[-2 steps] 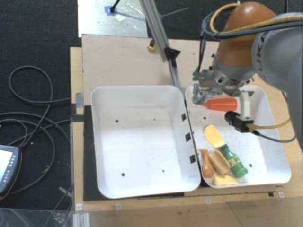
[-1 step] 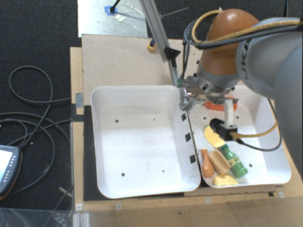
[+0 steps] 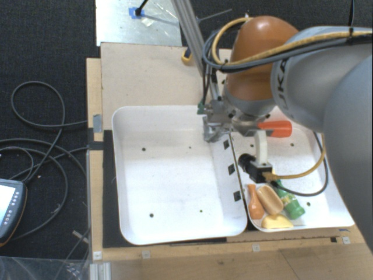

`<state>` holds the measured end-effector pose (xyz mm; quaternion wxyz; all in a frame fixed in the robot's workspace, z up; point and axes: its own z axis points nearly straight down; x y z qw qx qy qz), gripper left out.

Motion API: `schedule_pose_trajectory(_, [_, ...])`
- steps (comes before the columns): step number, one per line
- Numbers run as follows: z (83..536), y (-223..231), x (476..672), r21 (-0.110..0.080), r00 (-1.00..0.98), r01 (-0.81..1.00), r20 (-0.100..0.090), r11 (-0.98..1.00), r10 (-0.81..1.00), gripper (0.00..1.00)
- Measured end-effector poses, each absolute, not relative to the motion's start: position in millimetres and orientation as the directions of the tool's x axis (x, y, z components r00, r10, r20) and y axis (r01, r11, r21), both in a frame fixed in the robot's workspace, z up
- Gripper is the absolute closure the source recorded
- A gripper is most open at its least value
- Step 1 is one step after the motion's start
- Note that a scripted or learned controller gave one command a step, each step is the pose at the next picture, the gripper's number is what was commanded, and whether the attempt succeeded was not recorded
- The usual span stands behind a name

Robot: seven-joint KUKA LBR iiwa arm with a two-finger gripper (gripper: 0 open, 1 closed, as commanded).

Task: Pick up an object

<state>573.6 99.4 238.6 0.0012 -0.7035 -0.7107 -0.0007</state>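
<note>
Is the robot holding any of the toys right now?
I can't tell. The end effector sits by the wall between the two bins, hidden under the arm, with no toy visible in it. The toys lie in the right bin's corner.

White bins [image 3: 169,174], grey arm [image 3: 326,80] with orange band [image 3: 256,45], orange carrot [image 3: 255,200], yellow piece [image 3: 277,221], green piece [image 3: 293,207].

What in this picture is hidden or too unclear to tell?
- Right bin: the arm covers much of it in the camera view.
- Toys piled at its near corner: crowded together, their kinds are unclear.
- Gripper: too small and dark to read.
</note>
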Motion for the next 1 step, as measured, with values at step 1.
schedule_pose_trajectory(1, [238.4, 95.8, 574.4, 0.0, -0.003, 1.0, 0.001, 0.003, 1.0, 0.0])
